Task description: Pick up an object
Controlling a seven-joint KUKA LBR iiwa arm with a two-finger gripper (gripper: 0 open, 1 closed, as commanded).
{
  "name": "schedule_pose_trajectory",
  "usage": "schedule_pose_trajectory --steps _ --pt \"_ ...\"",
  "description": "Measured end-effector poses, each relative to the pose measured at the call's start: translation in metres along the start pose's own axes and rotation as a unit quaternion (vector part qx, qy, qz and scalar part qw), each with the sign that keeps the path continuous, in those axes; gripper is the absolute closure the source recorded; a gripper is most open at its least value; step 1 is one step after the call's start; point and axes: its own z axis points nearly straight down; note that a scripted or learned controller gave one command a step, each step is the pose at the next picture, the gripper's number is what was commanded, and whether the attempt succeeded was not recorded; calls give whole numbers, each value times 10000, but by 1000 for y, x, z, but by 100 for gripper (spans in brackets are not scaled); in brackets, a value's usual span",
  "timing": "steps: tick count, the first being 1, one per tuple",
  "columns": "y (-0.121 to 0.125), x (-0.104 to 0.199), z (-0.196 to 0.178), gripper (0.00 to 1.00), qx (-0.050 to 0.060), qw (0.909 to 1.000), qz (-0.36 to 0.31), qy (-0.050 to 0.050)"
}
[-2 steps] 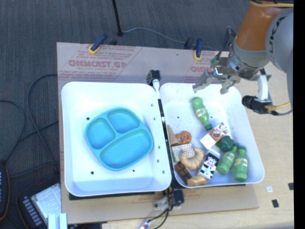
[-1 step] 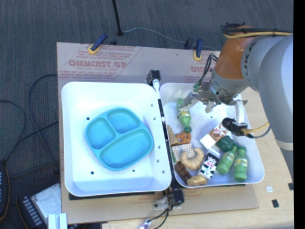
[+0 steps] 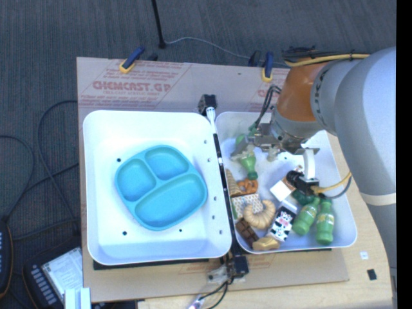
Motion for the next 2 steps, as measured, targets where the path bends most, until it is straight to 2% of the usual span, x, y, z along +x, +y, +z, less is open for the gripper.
schedule_pose_trajectory --steps 1,2 --pt "2 0 -11 100 -23 10000 -1 0" --pt "18 58 -98 100 11 10000 -11 16"
